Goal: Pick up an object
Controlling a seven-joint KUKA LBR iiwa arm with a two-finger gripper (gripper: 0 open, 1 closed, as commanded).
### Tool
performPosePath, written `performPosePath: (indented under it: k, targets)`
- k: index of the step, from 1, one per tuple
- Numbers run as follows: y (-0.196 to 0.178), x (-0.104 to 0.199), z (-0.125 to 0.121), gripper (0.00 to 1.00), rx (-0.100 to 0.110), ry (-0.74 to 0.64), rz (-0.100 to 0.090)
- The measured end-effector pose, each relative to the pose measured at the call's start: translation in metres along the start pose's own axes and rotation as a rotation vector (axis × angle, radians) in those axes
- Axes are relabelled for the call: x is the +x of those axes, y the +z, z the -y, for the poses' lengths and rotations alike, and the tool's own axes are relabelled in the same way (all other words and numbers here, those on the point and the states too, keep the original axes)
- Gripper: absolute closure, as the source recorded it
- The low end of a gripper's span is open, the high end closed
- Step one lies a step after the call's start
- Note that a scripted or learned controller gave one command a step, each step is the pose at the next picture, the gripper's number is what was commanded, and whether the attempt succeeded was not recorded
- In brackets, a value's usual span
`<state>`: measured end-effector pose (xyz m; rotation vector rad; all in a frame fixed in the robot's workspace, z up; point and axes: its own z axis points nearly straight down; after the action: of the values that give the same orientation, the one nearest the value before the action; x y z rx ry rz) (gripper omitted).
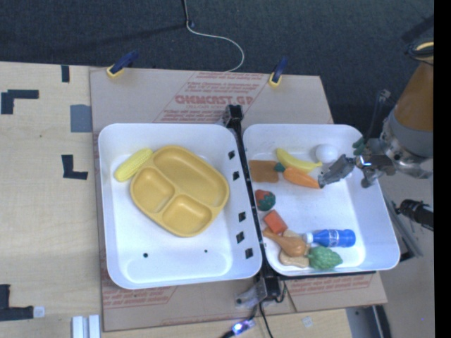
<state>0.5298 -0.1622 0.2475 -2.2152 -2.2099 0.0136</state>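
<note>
The arm is reaching in over the right bin (372, 210), and its pincer (350, 167) is hanging with the two fingers spread apart, nothing between them. The darker finger is pointing at the carrot (303, 179), which is lying just beside that fingertip, on the side away from the arm. The carrot's long axis is running roughly in line with the finger, slanting slightly down toward it (so the tip is the nearest part). The banana (296, 162) and the white ball (326, 151) are sitting just beyond the carrot, crowding it. I'd guess the pincer needs a short push forward and down.
</note>
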Motion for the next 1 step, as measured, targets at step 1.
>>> performPosePath:
  k: [1]
  targets:
    - [-0.0072, 0.0003, -0.0022, 0.00, -0.013, -0.003, 0.002]
